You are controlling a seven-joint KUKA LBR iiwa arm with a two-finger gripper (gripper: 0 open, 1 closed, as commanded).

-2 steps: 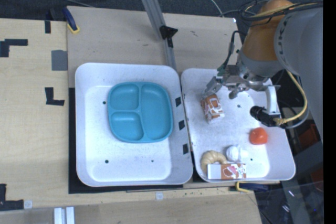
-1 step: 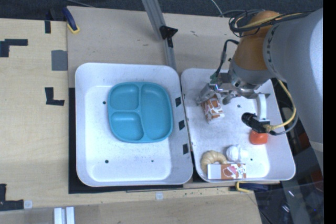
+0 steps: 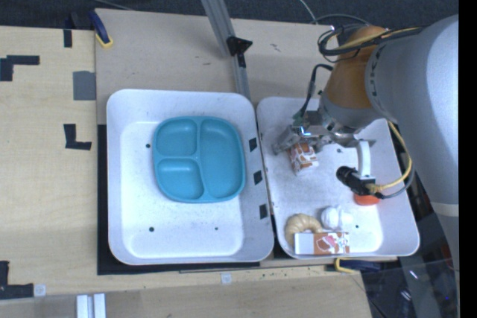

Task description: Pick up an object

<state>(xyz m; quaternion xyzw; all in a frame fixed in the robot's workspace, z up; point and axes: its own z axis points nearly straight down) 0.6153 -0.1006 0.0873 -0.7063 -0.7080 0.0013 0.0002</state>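
- Four loose things lie in the right bin (image 3: 391, 231). The one I am after is the small brown-and-white carton (image 3: 303, 158) in its far-left part, close to the wall shared with the left bin (image 3: 134, 223).
- My claw (image 3: 298, 135) hangs right over the carton's far end, touching it or nearly so. From this slant I cannot tell whether the claw is spread, pressed together or already pinching the carton.
- The carton looks tipped, not standing square. Its long axis seems to run from far to near, leaning a little to the right. Its far end is tucked under my claw, and I cannot make out which end is the top.
- Risk one: I seem to sit over one end and not the middle, so a squeeze there could make the carton swing or slide out as I rise.
- Risk two: a closing line that does not cross the short side may only nudge the carton toward the shared wall.
- Risk three: it looks light, so a glancing touch could knock it flat.
- The bread roll (image 3: 302, 223), white lump (image 3: 333, 217) and flat orange box (image 3: 322, 242) sit at the near edge, well apart from my claw. The teal plate (image 3: 200, 159) in the left bin is no hazard either.
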